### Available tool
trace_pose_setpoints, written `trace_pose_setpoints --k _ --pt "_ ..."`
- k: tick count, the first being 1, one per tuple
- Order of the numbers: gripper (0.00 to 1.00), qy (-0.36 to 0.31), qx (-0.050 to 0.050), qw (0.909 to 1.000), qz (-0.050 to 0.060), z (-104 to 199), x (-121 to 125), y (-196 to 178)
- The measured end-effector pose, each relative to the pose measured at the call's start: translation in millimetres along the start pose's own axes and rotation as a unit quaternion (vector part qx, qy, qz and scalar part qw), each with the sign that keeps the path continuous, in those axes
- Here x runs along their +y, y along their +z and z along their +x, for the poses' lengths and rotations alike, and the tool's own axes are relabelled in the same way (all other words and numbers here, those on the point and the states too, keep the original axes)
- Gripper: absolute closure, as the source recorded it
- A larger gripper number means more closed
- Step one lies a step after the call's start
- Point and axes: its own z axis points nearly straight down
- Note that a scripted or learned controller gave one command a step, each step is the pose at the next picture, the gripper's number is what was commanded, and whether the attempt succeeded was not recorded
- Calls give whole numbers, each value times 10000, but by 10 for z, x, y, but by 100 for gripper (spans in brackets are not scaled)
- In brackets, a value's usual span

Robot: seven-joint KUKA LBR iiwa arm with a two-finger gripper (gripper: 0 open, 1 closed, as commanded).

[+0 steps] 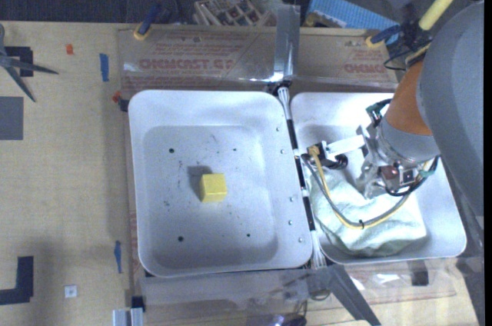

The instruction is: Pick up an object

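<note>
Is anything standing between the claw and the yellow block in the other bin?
Yes. The claw sits low in the right bin over a white cloth, while the yellow block lies in the left bin. The two bins' adjoining rims lie between them.

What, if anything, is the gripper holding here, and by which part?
It cannot be told. The gripper is low in the right bin over the white cloth, its tips hidden. The yellow block lies apart in the left bin.

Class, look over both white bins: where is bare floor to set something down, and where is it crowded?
The left bin has bare floor all round the yellow block. The right bin is crowded: the arm, cables and a pale cloth fill it, leaving just its upper left corner.
</note>
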Motion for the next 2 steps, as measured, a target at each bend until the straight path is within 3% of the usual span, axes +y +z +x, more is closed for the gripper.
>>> trace_pose_setpoints --k 1,2 --pt "100 -179 14 9998 -20 -140 -301 -858" --pt "100 -184 7 9998 -21 -134 -297 -943"
